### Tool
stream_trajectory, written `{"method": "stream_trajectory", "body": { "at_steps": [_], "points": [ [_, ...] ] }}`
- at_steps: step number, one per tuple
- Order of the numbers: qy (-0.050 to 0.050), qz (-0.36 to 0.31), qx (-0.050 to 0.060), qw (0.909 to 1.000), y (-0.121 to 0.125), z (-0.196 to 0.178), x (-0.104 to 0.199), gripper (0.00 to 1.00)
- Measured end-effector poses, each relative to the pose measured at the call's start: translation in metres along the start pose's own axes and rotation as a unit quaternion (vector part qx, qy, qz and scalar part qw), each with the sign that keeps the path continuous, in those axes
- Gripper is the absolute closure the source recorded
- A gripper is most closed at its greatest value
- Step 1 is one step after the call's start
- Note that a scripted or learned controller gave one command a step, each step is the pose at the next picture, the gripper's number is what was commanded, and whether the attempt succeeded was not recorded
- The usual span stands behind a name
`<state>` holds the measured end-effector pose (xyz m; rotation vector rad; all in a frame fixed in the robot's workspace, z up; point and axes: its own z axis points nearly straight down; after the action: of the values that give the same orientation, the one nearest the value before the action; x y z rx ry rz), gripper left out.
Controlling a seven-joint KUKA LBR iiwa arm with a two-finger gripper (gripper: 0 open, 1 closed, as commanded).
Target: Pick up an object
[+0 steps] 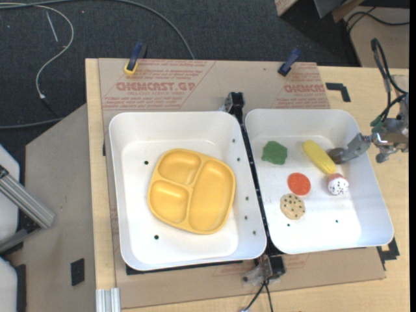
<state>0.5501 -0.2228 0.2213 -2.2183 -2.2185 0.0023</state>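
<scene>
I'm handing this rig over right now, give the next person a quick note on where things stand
Gripper: low in the right bin, right beside the yellow corn; whether it is open or shut can't be made out, and nothing visibly held.
Things in the right bin: green piece, corn, red disc, cookie, small white spotted piece.
Left bin: yellow divided plate.
Done: nothing lifted yet.
Left: grasp one object, likely the corn, and lift it.

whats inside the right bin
In the right bin: a green lump, a yellow corn cob, an orange disc, a cookie and a white dotted ball. The gripper covers some floor beside the cob.
</scene>
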Motion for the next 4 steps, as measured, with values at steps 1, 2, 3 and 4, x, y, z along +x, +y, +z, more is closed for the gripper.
{"method": "stream_trajectory", "body": {
  "at_steps": [1,2,3,4],
  "points": [
    [0.0,0.0,0.0,1.0,0.01,0.047,0.0,0.0],
    [0.0,0.0,0.0,1.0,0.009,0.108,0.002,0.0],
    [-0.001,0.0,-0.003,1.0,0.01,0.095,0.001,1.0],
    [-0.001,0.0,-0.004,1.0,0.004,0.041,0.009,1.0]
  ]
}}
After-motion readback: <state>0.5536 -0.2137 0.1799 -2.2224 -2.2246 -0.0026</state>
